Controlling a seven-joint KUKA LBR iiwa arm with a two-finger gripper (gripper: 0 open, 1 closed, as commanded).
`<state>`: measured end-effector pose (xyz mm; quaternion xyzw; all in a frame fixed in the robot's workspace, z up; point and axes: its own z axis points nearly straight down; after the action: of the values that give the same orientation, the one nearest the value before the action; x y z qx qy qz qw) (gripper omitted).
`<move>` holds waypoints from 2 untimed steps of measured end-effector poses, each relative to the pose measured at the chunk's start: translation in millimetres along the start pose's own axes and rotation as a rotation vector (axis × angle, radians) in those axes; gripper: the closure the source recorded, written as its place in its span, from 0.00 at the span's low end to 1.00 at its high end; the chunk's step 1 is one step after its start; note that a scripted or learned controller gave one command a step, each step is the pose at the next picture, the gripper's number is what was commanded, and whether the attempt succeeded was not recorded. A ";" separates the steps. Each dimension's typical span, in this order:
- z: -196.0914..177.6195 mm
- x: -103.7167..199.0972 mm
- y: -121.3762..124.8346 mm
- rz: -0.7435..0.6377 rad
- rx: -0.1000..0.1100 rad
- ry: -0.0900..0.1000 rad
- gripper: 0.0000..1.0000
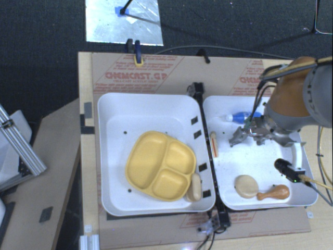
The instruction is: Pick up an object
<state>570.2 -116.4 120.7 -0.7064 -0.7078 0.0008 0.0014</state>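
My gripper [237, 138] hangs low over the middle of the right bin [307, 191], and I see nothing held in it. A blue and white bottle [237, 117] lies just beyond it by the bin's far wall. An orange stick [213, 144] rests along the bin's left wall, to the left of the gripper. A beige round piece [246, 185] lies by the front wall, and a brown pear-shaped piece [274, 192] touches its right side.
The left bin [112, 139] holds a yellow divided tray [160, 165] with a small beige object [195, 187] against its front right corner. The grey and orange arm [296, 100] covers the right bin's far right part.
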 end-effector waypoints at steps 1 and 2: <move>38.2 0.5 0.2 0.000 -0.001 0.000 0.00; 25.5 0.0 1.4 0.000 -0.006 -0.001 1.00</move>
<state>571.5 -116.4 95.2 -0.7064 -0.7078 -0.0008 -0.0012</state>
